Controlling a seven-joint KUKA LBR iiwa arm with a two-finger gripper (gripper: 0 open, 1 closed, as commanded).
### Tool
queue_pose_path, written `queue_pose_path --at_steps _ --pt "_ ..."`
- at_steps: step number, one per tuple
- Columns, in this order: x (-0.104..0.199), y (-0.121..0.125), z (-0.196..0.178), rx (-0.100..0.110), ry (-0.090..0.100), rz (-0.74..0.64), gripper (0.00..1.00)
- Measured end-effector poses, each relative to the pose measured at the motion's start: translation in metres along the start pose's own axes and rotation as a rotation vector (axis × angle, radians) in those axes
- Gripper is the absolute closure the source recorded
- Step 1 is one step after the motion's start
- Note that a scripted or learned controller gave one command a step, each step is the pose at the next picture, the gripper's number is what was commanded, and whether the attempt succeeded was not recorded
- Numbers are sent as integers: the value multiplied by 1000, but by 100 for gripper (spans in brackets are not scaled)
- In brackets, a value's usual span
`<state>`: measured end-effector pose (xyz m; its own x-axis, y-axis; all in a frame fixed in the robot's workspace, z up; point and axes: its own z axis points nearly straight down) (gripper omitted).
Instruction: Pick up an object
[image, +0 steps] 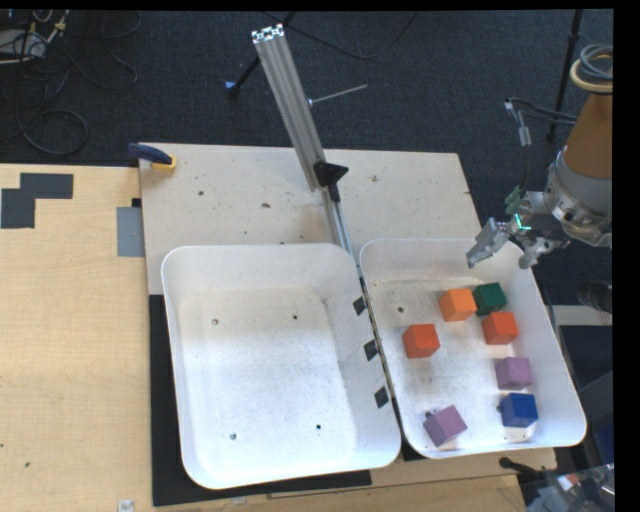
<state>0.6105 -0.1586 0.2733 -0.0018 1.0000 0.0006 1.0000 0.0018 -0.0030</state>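
Seven blocks (458, 304) lie in the right bin (566, 424), below the gripper (506, 247), spread and holding nothing.

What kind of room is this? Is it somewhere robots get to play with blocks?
Probably a robot lab. A robot arm's gripper hangs over a white bin of coloured blocks, such as an orange block, and loose cables sprawl on the dark floor by the wooden bench.

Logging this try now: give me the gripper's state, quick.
Gripper: open, holding nothing, above the far edge of the right bin, apart from the blocks.
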Motion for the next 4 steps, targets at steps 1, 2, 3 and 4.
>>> queue_pose_path --at_steps 1,2,3,4 --pt "3 -6 64 7 2 1 0" --pt "3 -3 128 7 2 2 0" --pt "2 1 159 -11 -3 6 0" --pt "1 -3 154 0 -1 13 100"
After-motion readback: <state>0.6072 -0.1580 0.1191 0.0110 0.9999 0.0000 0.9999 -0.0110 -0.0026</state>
